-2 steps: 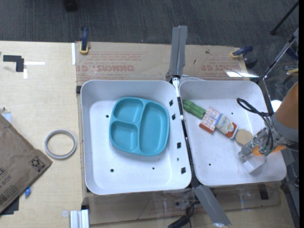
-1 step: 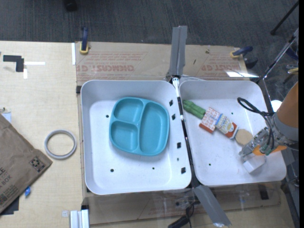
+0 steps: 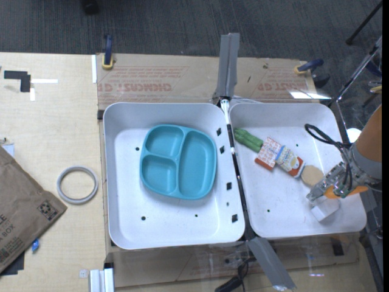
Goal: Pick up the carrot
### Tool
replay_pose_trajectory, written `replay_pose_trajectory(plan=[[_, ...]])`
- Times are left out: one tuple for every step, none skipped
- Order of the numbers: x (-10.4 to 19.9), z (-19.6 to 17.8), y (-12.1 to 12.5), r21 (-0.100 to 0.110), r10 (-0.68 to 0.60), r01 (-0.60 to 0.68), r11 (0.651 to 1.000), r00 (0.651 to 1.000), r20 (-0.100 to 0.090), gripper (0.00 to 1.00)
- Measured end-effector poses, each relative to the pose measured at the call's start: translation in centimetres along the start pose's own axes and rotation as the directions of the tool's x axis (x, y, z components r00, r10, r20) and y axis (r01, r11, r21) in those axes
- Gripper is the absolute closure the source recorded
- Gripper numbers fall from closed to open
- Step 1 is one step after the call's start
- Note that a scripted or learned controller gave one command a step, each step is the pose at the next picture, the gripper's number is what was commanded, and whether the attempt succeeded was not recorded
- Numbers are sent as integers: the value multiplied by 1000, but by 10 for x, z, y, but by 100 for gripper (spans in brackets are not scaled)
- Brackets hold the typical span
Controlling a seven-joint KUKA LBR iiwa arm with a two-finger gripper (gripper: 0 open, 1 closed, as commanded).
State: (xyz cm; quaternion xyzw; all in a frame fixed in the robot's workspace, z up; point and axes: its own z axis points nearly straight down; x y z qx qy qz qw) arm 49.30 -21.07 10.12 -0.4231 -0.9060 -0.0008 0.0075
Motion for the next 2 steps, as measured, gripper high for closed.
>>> replay_pose_trajectory(plan=[[9,-32,19,-1,-170,170,985,985,11,100],[-61,-3,77,-5,-239,240,971,971,24,100]])
